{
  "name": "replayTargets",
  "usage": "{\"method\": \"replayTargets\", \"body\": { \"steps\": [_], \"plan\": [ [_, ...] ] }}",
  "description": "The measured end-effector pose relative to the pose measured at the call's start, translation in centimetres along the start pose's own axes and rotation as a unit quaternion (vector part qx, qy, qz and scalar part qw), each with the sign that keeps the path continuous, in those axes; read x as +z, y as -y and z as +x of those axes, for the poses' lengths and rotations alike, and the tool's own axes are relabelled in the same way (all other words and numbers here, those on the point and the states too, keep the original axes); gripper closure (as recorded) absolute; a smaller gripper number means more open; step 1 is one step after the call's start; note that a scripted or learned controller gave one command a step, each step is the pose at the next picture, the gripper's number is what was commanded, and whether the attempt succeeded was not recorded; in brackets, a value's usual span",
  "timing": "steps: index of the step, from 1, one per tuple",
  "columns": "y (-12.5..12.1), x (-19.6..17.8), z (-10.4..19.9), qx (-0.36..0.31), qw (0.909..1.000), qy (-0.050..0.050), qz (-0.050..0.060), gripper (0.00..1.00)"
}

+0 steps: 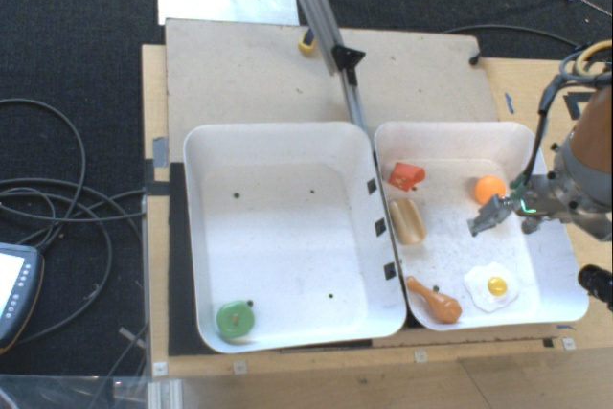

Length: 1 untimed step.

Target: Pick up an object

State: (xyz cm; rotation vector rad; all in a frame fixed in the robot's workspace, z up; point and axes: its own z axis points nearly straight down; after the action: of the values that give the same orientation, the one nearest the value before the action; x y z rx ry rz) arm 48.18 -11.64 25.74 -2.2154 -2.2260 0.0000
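Beside the orange ball [489, 189] in the right bin [458, 141], the gripper [486, 217] hovers just below it; whether its fingers are parted I cannot tell. Likely light, smooth and prone to roll, it wants gripping across its middle.

Dark carpet floor [77, 14] strewn with black cables [57, 196] surrounds the wooden bench [259, 72].

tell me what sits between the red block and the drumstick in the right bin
The hot dog bun lies between the red block and the drumstick.
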Motion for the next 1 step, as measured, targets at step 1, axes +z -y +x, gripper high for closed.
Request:
{"method": "replayTargets", "body": {
  "steps": [1],
  "plan": [
    [-0.05, -0.14, -0.02, 0.001, 1.0, 0.0, -0.002, 0.0]
  ]
}}
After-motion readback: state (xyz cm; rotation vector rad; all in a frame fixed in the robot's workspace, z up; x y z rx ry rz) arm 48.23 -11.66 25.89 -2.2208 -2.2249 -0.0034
